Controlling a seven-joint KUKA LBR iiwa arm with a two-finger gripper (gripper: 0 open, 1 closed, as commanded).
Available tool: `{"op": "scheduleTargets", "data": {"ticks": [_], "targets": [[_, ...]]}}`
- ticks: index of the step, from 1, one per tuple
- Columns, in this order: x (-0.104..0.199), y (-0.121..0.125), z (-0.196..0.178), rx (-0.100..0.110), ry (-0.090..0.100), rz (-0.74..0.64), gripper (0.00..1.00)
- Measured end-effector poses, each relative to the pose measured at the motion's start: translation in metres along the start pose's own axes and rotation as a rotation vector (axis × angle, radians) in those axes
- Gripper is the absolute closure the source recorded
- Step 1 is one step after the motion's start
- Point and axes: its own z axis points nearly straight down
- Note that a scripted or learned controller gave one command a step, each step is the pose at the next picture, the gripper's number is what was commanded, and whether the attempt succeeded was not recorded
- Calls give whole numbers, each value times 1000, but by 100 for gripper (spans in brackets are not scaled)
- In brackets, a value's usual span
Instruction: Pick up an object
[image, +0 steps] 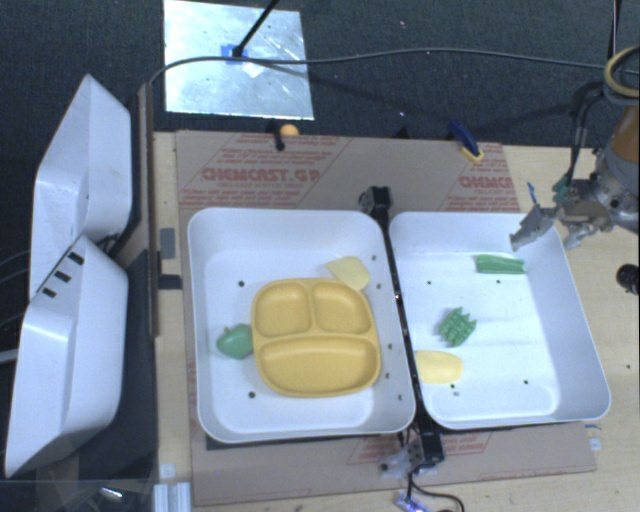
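Observation:
My gripper (552, 232) hangs over the far right rim of the right bin (580, 330), open, with nothing between its fingers. Just left of and below it a flat green pod (499, 264) lies on the bin floor. A knobbly green piece (456, 326) sits near the bin's middle. A pale yellow piece (438, 367) rests against the bin's left wall. In the left bin (215, 260) a yellow divided plate (316, 336) lies in the middle, with a green round piece (235, 342) at its left and a pale yellow slice (349, 271) at its far right corner.
The two bins touch along a black clamp strip (395, 300). Cardboard (330, 170) underlies both. A white housing (75, 260) stands at the left, and a metal sheet (238, 58) lies at the back. Cables run along the back and by the arm.

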Motion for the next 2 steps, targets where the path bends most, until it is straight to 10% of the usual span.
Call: {"op": "scheduleTargets", "data": {"ticks": [1, 2], "targets": [[21, 6, -36, 0, 0, 1, 0], [55, -64, -71, 0, 1, 1, 0]]}}
